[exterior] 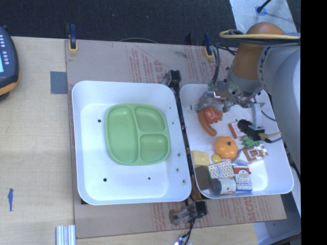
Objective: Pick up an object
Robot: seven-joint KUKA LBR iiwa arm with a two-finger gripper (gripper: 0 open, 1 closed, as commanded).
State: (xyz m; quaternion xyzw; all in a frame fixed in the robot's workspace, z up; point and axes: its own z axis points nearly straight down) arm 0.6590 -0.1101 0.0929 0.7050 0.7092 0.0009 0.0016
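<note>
Gripper [214, 102] low over right bin [278, 180] top corner, touching orange-red toy [209, 119]; finger opening cannot be told; for clean pick, centre over the toy, clear of bin wall and pumpkin [226, 147].

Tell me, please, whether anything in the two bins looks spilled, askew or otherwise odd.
Nothing looks spilled or damaged. The green divided plate lies flat in the left bin. The right bin is crowded: small boxes are heaped at its near edge, by an orange pumpkin. The gripper sits low over a red-orange toy.
</note>
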